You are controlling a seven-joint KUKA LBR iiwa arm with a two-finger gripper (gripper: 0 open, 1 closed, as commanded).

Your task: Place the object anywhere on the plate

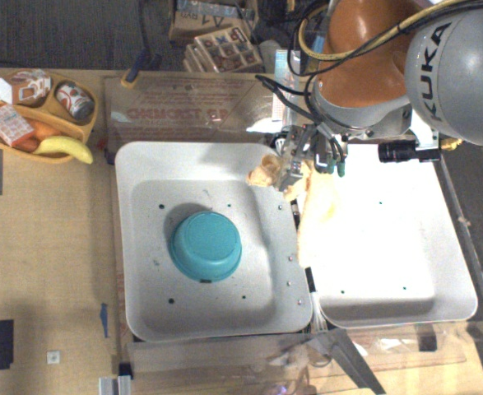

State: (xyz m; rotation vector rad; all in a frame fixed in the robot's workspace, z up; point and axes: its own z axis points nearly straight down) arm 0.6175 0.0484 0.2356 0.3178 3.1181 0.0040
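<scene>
A round teal plastic plate [206, 245] lies in the left shallow white bin [142, 303]. Right of the plate hangs the two-finger gripper [294, 167]; a yellow tray of food items [35, 122] sits behind-left.

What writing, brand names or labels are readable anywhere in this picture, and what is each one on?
"KUKA": dark letters running sideways on the grey arm.
Reddish lettering on the clear panel behind the left bin: mirrored and blurred, unreadable.
Print on the packets in the yellow tray: too small to read.
Papers or boxes on the floor at the top: printed, but illegible.
</scene>
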